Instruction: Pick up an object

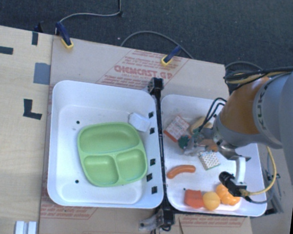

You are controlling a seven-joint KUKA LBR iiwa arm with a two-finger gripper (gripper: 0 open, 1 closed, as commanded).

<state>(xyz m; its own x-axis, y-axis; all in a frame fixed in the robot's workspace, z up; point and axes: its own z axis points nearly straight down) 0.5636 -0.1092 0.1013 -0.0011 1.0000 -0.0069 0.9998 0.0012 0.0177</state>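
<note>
Green divided plate (112, 155) fills the left bin (59, 129), small white scrap (139, 121) just beside its upper edge; none of it in my way. Right bin (252, 210) is crowded: orange sausage shape (180, 171), red block (193, 198), yellow ball (211, 201), orange piece (227, 194), a printed packet (176, 127), a checkered square (209, 159). My end effector (196, 143) sits low among the packet, a small green thing (184, 142) and the square. How far it's open, or whether it has anything: can't tell. Risks, I'd judge: pinching two neighbours at once, or nudging the flat packet away, since things lie so close together.
</note>
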